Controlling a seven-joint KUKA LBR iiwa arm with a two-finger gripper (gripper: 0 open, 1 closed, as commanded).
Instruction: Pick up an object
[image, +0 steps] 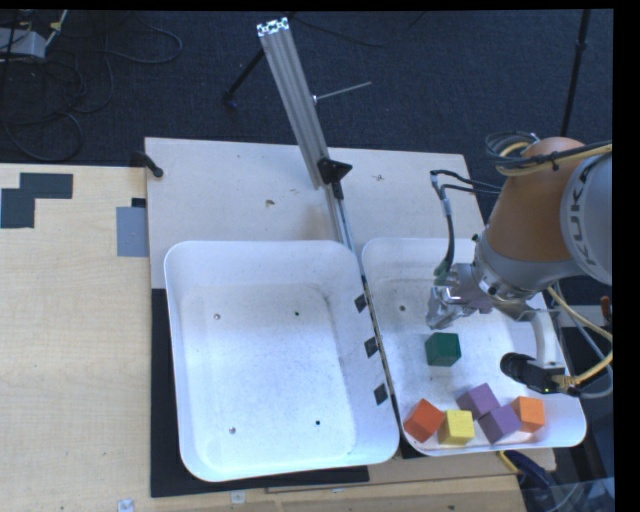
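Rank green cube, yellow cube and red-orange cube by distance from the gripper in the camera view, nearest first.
Measured from the gripper, in the right bin:
1. green cube, just below the gripper, mid-bin.
2. yellow cube, at the bin's near edge, in the row of cubes.
3. red-orange cube, left end of that row. It is nearly level with the yellow one, so 2 and 3 are too close to call.

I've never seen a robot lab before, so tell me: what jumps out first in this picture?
The big grey arm with its orange band reaches in from the right, its end effector hanging just above a dark green block in the right bin. Along that bin's near edge sits a bright cluster: an orange-red block, a yellow block, two purple blocks and an orange block. The left bin is a wide white tray beside it.
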